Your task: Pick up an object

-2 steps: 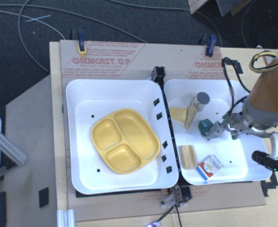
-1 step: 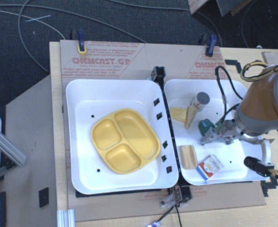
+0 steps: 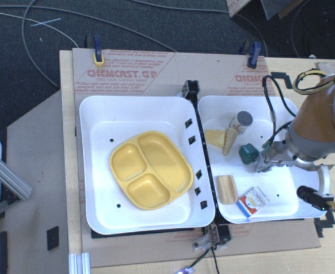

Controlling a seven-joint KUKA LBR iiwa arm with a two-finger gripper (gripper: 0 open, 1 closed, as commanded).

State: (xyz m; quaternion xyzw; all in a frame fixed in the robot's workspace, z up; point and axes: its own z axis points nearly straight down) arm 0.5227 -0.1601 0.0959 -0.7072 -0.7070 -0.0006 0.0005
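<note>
Camera view: we put the pincer (image 3: 262,163) low in the right bin (image 3: 281,207), frame right; whether it's wide or narrow, we can't tell. Nearest candidate is the small green object (image 3: 248,153), just left of it, maybe touching. We judge it light, rigid, a bit slick; take it across its sides. Wooden block (image 3: 226,188) sits lower left.

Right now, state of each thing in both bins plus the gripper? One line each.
yellow divided plate: flat in the left bin, upright, compartments bare
ice cream cone: lying on its side, right bin
grey cylinder: by the cone's wide end
green object: on the bin floor, beside the gripper
wooden block: lying flat
small card packet: lying flat
gripper: low in the right bin, by the green object
</note>
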